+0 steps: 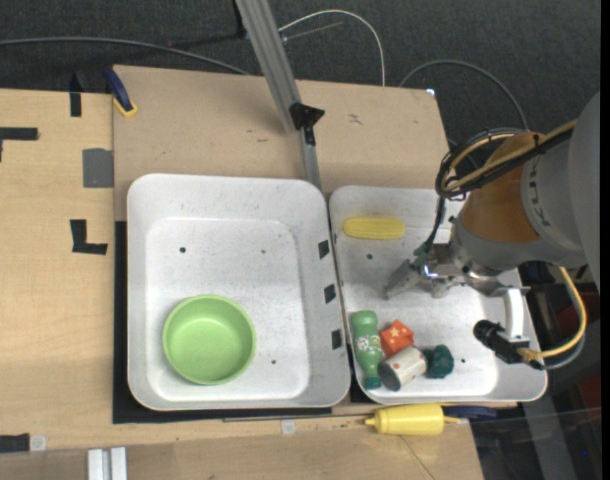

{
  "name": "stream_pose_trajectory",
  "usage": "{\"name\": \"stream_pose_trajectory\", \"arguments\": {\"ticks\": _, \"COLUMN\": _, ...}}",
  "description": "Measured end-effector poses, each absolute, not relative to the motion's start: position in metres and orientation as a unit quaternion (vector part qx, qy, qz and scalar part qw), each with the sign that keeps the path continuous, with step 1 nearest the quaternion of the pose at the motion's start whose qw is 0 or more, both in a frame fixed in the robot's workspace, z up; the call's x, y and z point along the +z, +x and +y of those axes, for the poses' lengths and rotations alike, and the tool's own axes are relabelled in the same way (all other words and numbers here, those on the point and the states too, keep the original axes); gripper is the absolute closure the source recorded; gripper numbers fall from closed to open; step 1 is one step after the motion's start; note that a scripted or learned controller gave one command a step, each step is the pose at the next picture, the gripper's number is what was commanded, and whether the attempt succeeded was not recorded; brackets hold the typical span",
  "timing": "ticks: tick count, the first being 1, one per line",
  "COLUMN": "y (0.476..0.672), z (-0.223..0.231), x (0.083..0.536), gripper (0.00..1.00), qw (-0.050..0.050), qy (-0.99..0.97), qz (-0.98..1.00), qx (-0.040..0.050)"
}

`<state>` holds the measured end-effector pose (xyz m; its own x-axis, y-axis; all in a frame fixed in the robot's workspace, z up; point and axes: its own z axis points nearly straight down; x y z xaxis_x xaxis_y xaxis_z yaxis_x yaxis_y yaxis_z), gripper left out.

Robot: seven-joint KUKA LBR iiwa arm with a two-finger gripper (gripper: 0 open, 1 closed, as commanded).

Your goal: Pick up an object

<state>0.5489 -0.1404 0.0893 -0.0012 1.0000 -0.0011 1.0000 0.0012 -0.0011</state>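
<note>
Sitting in the left bin [145, 218] is a green bowl [209, 339]. Across in the right bin [485, 383], a green bottle [364, 334], orange block [396, 337] and grey cylinder [402, 367] cluster below-left of the hand [410, 276], whose fingers spread open, holding nothing.

The arm [545, 198] is cut off by the right edge.
</note>
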Motion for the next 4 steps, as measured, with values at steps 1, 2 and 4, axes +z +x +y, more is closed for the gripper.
{"name": "stream_pose_trajectory", "arguments": {"ticks": 1, "y": 0.549, "z": -0.14, "x": 0.099, "gripper": 1.0, "qw": 0.001, "qy": -0.706, "qz": -0.708, "qx": 0.0006}}
{"name": "stream_pose_trajectory", "arguments": {"ticks": 2, "y": 0.541, "z": -0.145, "x": 0.148, "gripper": 1.0, "qw": -0.001, "qy": -0.707, "qz": -0.707, "qx": -0.0004}}
{"name": "stream_pose_trajectory", "arguments": {"ticks": 4, "y": 0.534, "z": -0.144, "x": 0.24, "gripper": 1.0, "qw": -0.001, "qy": -0.707, "qz": -0.708, "qx": -0.0004}}
